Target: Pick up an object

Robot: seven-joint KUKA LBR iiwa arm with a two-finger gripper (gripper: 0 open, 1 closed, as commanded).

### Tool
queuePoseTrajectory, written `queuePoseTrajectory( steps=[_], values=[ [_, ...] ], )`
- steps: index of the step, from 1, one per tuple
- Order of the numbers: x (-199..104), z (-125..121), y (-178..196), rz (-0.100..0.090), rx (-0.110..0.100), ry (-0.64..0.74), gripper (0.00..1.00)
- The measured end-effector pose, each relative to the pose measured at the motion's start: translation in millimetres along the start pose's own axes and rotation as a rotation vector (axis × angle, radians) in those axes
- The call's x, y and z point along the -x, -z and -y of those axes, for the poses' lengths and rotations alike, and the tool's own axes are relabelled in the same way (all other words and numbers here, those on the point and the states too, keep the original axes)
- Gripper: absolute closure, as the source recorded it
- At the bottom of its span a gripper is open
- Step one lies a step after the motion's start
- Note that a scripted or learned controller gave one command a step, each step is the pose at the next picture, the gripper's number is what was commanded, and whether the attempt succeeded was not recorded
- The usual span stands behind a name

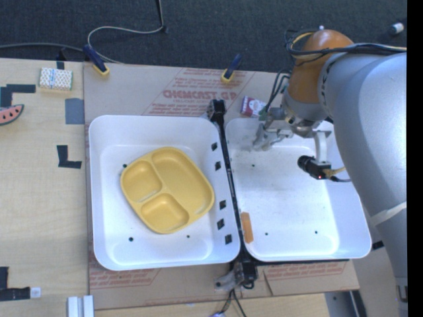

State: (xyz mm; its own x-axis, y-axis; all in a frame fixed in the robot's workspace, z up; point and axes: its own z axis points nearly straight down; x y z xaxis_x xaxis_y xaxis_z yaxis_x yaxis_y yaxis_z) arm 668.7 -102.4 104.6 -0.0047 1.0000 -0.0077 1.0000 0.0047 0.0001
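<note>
Glossy yellow plastic tray (167, 189), smooth white plastic bins (106, 243), matt cardboard underlay (165, 91).

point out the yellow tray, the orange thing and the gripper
yellow tray (166, 189), camera view, on the middle ridge between its compartments
orange thing (246, 226), camera view, on its middle, at the right bin's left edge
gripper (263, 140), camera view, midway between its fingertips

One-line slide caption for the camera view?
Gripper hovers at the right bin's far edge; yellow divided plate in left bin, orange piece near divider.
</note>
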Motion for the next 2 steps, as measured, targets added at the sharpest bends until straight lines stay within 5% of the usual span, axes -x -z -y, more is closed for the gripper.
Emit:
queuePoseTrajectory(
  steps=[1,2],
  values=[
    [-0.2,0.1,-0.2,0.000,0.000,0.000,0.00],
    [0.0,0.2,9.4,0.002,-0.001,0.001,1.00]
  ],
)
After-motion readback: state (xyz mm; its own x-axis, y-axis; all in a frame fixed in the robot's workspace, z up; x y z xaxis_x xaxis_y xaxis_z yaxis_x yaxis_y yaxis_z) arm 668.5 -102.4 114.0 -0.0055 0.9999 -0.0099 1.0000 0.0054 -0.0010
